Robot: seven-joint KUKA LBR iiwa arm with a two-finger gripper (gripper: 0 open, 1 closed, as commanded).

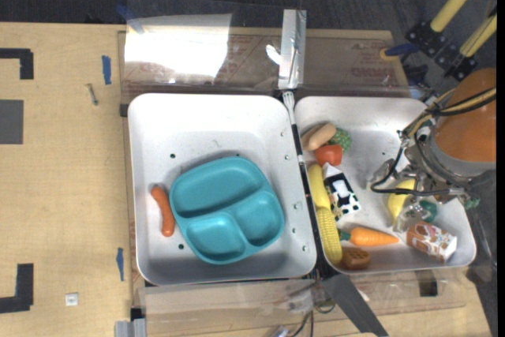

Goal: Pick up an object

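From my remote station I see the grey arm with the orange band (472, 130) reaching into the right white bin (371, 110), and its gripper (410, 197) is low over the right part of this bin. I cannot tell how the gripper stands, because the wrist and dark cables hide it. Directly under the gripper is a small yellow object (397, 204); it is too hidden to name, and I do not see it held. Just beside the gripper, toward the near edge, lies a white packet with red and orange print (432, 240). A little left of that lies an orange plastic carrot (372, 236), with a brown round piece (356, 257) touching its thick end. Further left of the gripper are a black and white toy cow (342, 196), a yellow corn cob (324, 213) along the bin wall, and a tan sausage-shaped toy (318, 135) on top of a red and green one (334, 147). Well apart, in the left white bin (150, 118), a teal divided plate (227, 207) lies beside an orange sausage (165, 210).
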